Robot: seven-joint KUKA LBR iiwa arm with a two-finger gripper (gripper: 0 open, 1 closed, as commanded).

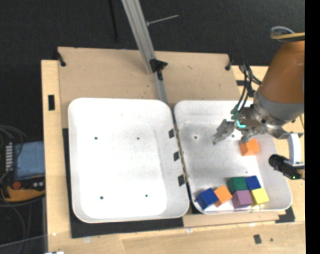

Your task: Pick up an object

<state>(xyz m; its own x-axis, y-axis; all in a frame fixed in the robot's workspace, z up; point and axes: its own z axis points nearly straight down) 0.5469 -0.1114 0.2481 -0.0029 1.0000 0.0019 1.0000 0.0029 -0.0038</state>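
Observation:
My gripper (235, 135) hangs over the right bin (202, 115), near its right side, open with nothing between its fingers. One grey finger (221, 132) points left and down. An orange cube (249, 147) lies on the bin floor just below and right of the gripper, close to the other finger. Several more cubes cluster at the bin's front edge: blue (206, 197), orange (223, 193), green (237, 184), a second blue (252, 182), purple (243, 198) and yellow (260, 196).
The left bin (117, 157) sits beside the right one. A slanted metal pole (141, 30) rises behind the bins. The arm's orange band (286, 73) looms at the right. A black fitting (281, 164) sits by the right bin's edge.

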